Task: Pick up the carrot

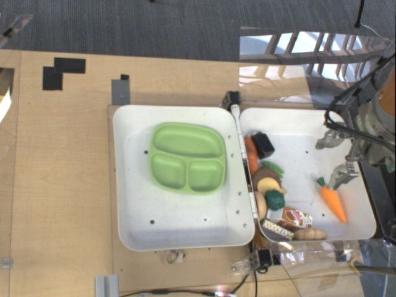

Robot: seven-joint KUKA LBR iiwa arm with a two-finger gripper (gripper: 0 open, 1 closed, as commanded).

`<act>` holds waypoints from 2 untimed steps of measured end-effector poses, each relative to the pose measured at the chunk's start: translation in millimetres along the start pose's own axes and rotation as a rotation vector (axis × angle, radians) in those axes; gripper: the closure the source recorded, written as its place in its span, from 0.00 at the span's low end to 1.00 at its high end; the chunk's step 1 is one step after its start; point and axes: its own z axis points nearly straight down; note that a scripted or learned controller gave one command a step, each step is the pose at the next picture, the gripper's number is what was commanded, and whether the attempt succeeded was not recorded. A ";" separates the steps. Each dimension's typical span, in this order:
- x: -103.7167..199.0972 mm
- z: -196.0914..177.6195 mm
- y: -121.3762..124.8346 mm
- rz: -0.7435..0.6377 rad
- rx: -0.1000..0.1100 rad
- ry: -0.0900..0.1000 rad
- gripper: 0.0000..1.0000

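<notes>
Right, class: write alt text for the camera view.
A carrot lies in the right bin, just under the robot's gripper. Other toy foods crowd that bin's left edge; the left bin holds a green divided plate.

Counter (pixel 68 166): pale wood-look sheet, matt, faint grain. Both bins, left bin (pixel 133 228) and right bin (pixel 303 129): white plastic, smooth, soft sheen. Divided tray (pixel 187 158): light green plastic, satin finish (no glare spots). Carrot (pixel 334 204): orange, smooth, looks moulded plastic, with a green top. Tool (pixel 340 159): bare grey metal, dull shine. Floor (pixel 185 17) beyond the counter: grey carpet, rough woven texture, matt.
</notes>
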 end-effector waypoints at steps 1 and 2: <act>-15.8 133.5 -21.2 0.204 -0.002 0.010 0.00; 10.0 195.4 -61.2 0.230 0.001 -0.008 0.00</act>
